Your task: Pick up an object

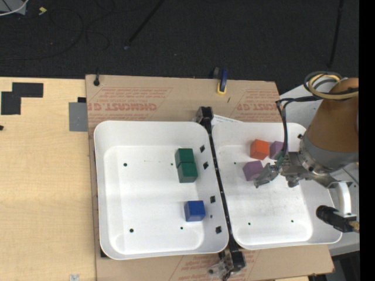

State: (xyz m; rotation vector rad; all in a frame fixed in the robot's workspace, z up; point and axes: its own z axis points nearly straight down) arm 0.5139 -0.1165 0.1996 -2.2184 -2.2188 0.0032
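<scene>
A blue block [194,210] sat nearest in the left bin [111,227], with a green block [186,164] farther back. In the right bin [275,233] the gripper [275,173] hung low from the arm [334,127], its tip just beside a purple block [252,170] — whether it had hold of anything could not be told. Behind lay an orange block [259,149] and a second purple block [276,149], partly hidden. Cardboard [152,101] lay beyond — a blue-and-yellow clamp [221,81] on its far edge.

You are looking at a robotics lab bench: two shallow white plastic bins [111,157] clipped side by side on a brown printed cardboard sheet [146,101], pale wooden tabletop [41,186], loose black cables [146,22] across dark carpet behind.
</scene>
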